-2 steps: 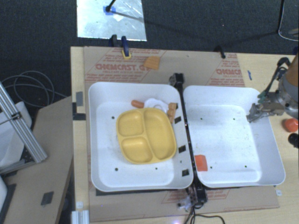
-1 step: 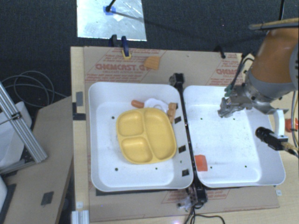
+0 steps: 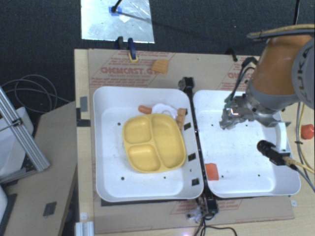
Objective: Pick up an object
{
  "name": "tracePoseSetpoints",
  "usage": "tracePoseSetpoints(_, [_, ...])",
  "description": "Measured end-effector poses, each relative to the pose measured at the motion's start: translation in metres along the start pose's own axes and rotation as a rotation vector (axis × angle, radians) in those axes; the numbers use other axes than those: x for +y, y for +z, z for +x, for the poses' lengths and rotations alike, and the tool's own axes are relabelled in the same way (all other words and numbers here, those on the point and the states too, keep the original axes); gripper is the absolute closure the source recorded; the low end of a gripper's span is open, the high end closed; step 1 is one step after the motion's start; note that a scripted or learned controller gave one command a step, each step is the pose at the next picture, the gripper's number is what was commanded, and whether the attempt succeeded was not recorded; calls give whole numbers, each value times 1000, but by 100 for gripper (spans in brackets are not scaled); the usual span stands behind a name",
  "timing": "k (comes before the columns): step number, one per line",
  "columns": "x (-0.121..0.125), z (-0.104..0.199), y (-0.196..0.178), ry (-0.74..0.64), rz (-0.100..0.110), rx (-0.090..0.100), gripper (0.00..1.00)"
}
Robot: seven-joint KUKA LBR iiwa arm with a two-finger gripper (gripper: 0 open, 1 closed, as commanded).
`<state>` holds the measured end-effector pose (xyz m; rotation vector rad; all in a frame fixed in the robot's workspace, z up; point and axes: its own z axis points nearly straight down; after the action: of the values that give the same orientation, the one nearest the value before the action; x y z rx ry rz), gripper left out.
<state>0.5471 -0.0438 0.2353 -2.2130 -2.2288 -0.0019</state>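
A yellow divided plate point(image 3: 152, 142) lies in the middle of the left bin point(image 3: 106, 146). Behind it sit a small orange sausage-shaped piece point(image 3: 144, 109), a white object point(image 3: 163, 109) and a tan cork-like piece point(image 3: 181, 117). A small orange-red block point(image 3: 211, 171) rests at the front left of the right bin point(image 3: 246, 186). My gripper point(image 3: 227, 122) hangs over the back of the right bin, pointing down, with nothing visible between its fingers. It is well apart from the orange-red block.
A divider with black clips point(image 3: 192, 132) runs between the two bins. An orange piece point(image 3: 160, 66) lies on the cardboard behind the left bin. Another orange object point(image 3: 308, 130) sits off the right bin's right side. A foil sheet point(image 3: 117, 13) lies at the back.
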Motion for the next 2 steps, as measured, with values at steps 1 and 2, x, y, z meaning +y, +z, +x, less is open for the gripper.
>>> tracePoseSetpoints(1, [0,-2,-1,5,-1,-1,0])
tracePoseSetpoints(2, [-27,-76,-110,12,-14,-8,0])
